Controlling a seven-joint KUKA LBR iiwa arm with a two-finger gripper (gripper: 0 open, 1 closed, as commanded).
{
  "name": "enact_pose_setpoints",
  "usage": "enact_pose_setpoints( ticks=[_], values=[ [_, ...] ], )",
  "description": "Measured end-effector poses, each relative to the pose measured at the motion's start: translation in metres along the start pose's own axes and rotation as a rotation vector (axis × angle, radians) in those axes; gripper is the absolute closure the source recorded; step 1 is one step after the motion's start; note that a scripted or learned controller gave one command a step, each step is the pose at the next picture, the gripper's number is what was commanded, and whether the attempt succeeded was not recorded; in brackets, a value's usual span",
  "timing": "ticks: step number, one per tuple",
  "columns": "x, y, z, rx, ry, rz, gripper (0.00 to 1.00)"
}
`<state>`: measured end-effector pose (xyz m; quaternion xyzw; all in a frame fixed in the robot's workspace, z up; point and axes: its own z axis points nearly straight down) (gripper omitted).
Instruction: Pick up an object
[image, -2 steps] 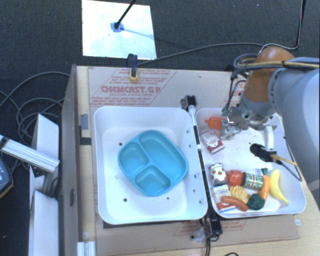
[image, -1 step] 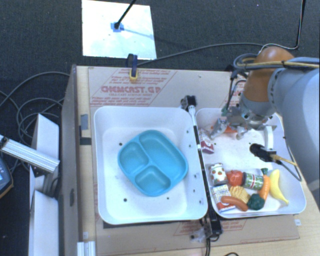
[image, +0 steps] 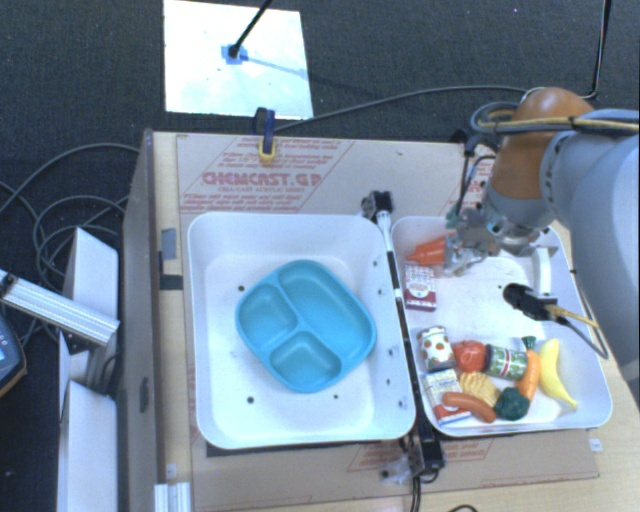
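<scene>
The end effector (image: 462, 252) hovered beside an orange carrot (image: 431, 250) in the right bin (image: 590, 385) (grip state unclear).

A divided plate (image: 305, 325) is lying in the left bin (image: 215, 400). The right bin (image: 590, 400) is sitting beside it — toy foods are crowding its near end, a banana (image: 556, 375) lying rightmost.

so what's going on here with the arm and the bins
A grey robot arm reaches in from the right, its hand low over the far end of the right bin, right next to an orange carrot-like toy. More toy food, including a banana and a hot dog, lies at the near end. The left bin holds a blue divided plate.
</scene>
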<state>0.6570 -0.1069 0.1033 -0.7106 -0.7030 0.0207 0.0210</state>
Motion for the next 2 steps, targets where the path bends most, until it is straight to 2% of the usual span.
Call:
enact_pose_setpoints(
  ticks=[1, 2],
  values=[
    [0.000, 0.000, 0.000, 0.000, 0.000, 0.000, 0.00],
    [0.000, 0.000, -0.011, 0.000, 0.000, -0.002, 1.00]
  ],
)
